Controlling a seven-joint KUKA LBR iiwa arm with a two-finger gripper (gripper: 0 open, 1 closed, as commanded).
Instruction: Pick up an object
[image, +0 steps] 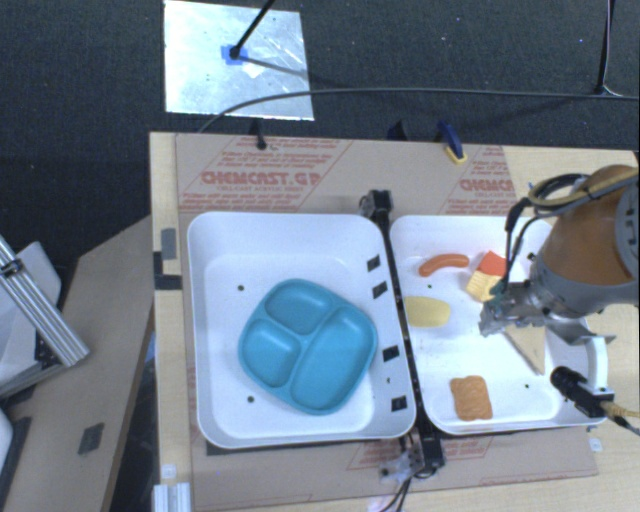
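Right bin (440, 415): sausage (443, 264) at the far side, pale yellow piece (428, 312) near the divider, brown cracker-like piece (470, 397) at the near side, an orange-and-yellow block (487, 275) far right, and a tan wedge (527, 347) lying just below the arm's wrist. Left bin (215, 300): one blue compartment plate (307, 345), nothing else seen.

Arm (590, 250) reaches in from the right. The hand (497, 318) sits low over the right bin, between the orange-and-yellow block and the tan wedge, close to both. Whether it is wide or narrow I cannot tell; the wrist body hides the tips. No object is seen held.

Step judged: descent or positioning for a grasp, pick not yet made. Likely target is the block or the wedge; which one is unclear.

Next move calls for centring over one item only, since the two lie near each other, then closing and lifting straight up clear of the bin wall.
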